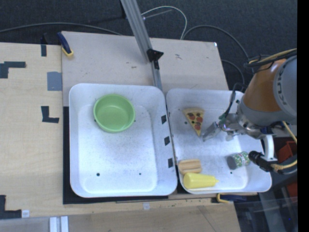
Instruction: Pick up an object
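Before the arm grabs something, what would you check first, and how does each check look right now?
1. Something to pick lies near the gripper: pizza slice just beside it, ok.
2. Gripper holds nothing yet: ok.
3. Finger opening: cannot tell.
4. Pizza slice lies apart from the hot dog and yellow bottle: ok.
5. Small can sits close under the arm: cannot tell if it is in the way.
6. Green bowl sits in the other bin: ok.
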{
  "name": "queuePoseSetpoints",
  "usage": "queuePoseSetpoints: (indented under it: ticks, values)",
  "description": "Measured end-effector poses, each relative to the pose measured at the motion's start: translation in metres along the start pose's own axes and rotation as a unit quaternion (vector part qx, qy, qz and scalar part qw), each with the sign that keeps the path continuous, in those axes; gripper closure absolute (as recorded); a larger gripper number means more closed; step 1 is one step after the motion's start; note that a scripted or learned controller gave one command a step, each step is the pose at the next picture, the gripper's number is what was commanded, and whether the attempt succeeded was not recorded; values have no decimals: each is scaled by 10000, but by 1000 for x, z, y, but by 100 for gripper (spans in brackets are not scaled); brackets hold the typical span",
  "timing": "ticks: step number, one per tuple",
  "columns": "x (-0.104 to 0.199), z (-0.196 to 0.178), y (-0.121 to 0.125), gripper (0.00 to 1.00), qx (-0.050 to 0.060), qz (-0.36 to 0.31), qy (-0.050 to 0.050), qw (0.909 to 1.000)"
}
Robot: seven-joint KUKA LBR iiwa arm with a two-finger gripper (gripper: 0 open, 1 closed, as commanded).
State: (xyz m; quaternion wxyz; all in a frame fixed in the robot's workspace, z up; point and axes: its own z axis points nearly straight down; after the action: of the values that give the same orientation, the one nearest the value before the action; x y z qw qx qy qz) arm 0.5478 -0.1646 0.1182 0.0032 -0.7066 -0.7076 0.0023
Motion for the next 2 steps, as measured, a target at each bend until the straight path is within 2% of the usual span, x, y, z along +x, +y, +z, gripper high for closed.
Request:
queuePoseSetpoints:
  ticks: [1, 2]
  values:
    - [0, 29, 1, 0, -42, 0, -15, 10000]
    - [1, 18, 1, 100, -41, -7, -6, 10000]
